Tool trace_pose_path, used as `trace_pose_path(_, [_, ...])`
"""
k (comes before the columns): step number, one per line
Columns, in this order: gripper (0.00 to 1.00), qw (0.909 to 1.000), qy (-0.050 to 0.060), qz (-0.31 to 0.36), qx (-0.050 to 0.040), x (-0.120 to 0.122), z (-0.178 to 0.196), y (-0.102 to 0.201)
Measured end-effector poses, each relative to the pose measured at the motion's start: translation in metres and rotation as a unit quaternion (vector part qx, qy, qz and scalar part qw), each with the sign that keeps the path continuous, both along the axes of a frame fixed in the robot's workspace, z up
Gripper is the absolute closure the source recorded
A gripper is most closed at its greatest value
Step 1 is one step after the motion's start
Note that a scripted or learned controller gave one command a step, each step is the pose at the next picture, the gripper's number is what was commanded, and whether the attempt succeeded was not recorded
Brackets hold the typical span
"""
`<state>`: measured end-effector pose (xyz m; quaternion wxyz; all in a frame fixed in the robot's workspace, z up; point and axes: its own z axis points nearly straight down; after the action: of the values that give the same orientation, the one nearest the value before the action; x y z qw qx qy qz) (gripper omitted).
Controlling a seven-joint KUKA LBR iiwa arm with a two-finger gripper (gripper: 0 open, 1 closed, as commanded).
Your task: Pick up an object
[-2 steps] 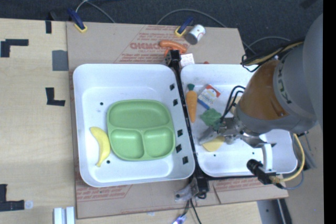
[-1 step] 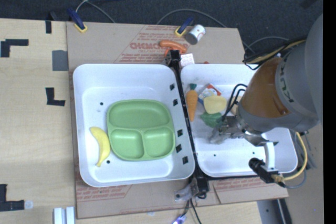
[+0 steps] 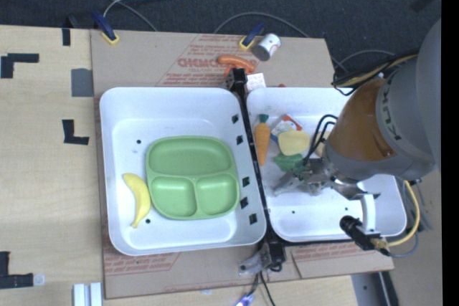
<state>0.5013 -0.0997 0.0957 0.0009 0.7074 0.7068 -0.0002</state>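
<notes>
I count two white bins on the bench, one arm, one green tray, one banana, one carrot and a small cluster of toy food I can't fully separate.

The arm (image 3: 391,125) comes in from the right and covers the right bin's far right corner and most of its right edge. Its gripper (image 3: 305,179) sits low over the middle of the right bin (image 3: 315,222), nearer the divider edge; the view there is a grey tangle, so I cannot tell how the hand stands or whether anything is in it.

The left bin (image 3: 125,118) holds the three-compartment green tray (image 3: 192,177) at its centre, all compartments bare, and one banana (image 3: 138,198) lying along the bin's left edge, just beside the tray.

The right bin holds the objects to pick from: one carrot (image 3: 262,142) upright along the divider edge, a pale yellow piece (image 3: 291,143) beside it toward the far edge, and a dark green item (image 3: 288,163), possibly leafy, touching or just under the gripper. A small orange-red scrap (image 3: 287,121) lies near the far edge
</notes>
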Motion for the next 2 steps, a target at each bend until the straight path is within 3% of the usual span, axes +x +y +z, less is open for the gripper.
trace_pose_path(1, [0.0, 1.0, -0.001, 0.001, 0.0004, 0.046, -0.009, -0.006])
trace_pose_path(2, [0.0, 1.0, -0.001, 0.0, -0.0016, 0.126, -0.01, 0.001])
